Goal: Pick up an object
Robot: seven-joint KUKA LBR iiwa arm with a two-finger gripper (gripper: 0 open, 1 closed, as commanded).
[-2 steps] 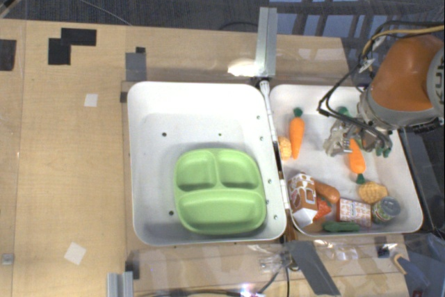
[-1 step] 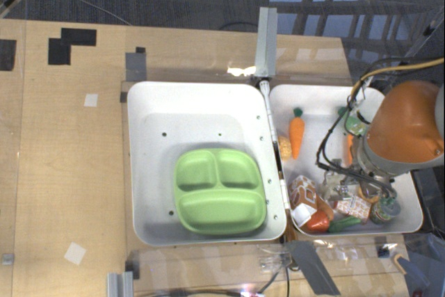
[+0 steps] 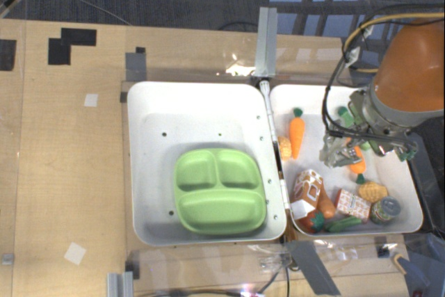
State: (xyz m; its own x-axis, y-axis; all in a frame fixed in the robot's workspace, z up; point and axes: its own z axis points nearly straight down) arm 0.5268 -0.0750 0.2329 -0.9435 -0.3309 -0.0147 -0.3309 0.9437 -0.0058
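The right white bin (image 3: 278,108) holds several toy foods. An orange carrot (image 3: 297,137) with a green top lies at its left side, and a small yellow-orange piece (image 3: 284,147) sits by the left wall. My gripper (image 3: 339,153) hangs low over the middle of this bin, under the grey and orange wrist. A small orange item (image 3: 357,165) lies just right of the gripper, partly hidden by it. Nearer the front lie a brown and white packet (image 3: 306,187), a red and white box (image 3: 351,204), a yellow lumpy piece (image 3: 373,190) and a tin can (image 3: 387,208).
The left white bin (image 3: 153,108) holds a green divided plate (image 3: 220,191) at its front right. A metal post (image 3: 265,45) stands behind the wall between the bins. Black cables (image 3: 334,80) loop from the wrist over the right bin's back.
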